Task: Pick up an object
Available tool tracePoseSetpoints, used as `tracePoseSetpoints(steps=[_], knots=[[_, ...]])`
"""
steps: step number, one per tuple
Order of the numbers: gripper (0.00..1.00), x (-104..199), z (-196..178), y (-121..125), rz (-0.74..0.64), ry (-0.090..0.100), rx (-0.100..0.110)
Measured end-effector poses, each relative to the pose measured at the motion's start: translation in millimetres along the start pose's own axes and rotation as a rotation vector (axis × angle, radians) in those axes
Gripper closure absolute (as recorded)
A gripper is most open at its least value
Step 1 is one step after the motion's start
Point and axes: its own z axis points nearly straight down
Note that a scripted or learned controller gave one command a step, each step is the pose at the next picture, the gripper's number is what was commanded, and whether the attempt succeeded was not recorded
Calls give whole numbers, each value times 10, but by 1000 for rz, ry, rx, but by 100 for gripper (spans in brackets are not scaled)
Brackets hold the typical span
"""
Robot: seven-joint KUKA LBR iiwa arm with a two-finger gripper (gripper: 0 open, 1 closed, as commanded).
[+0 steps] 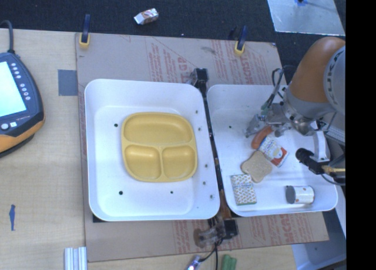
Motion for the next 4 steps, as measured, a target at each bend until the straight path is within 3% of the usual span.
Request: tracePoseSetpoints(steps=[1,2,3,4], knots=[[0,275,3,-153,0,0,0],[0,236,-3,118,3,2,-3],[100,227,-106,118,2,1,-1],[100,755,-1012,155,3,3,-4]])
